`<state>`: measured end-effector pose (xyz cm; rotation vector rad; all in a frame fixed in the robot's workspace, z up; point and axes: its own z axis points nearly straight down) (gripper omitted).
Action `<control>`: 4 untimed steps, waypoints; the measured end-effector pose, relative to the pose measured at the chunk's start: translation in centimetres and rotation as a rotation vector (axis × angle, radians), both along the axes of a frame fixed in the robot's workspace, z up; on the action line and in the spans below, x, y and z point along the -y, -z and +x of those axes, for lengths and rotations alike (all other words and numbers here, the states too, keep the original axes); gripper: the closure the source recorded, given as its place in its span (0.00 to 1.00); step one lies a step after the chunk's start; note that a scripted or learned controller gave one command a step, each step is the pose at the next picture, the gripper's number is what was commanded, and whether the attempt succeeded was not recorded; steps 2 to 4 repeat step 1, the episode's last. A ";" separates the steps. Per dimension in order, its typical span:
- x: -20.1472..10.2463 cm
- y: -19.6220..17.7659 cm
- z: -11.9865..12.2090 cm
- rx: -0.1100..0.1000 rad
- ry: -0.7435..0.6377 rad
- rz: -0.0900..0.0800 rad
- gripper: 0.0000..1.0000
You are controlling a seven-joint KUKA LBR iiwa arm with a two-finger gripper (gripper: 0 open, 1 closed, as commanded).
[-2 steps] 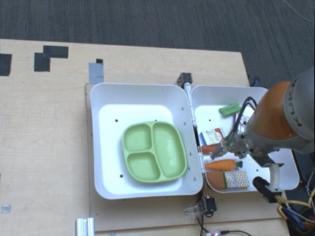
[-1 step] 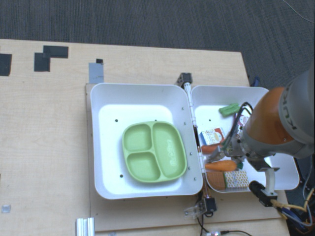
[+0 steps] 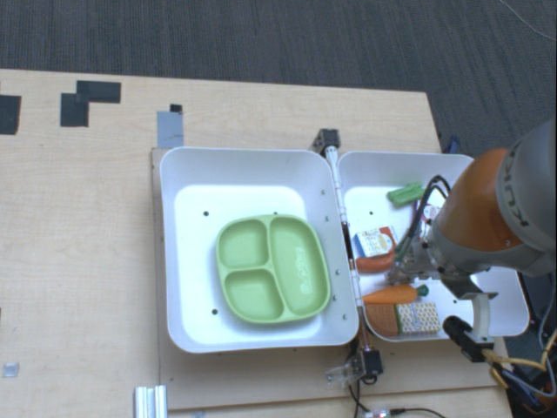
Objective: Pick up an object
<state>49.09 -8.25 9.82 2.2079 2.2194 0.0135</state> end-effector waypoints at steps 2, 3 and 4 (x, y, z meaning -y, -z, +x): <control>0.0 0.0 0.0 -0.001 0.001 0.000 0.00; 0.0 0.0 0.0 -0.001 0.001 0.000 0.00; 0.0 0.0 0.0 -0.001 0.001 0.000 0.00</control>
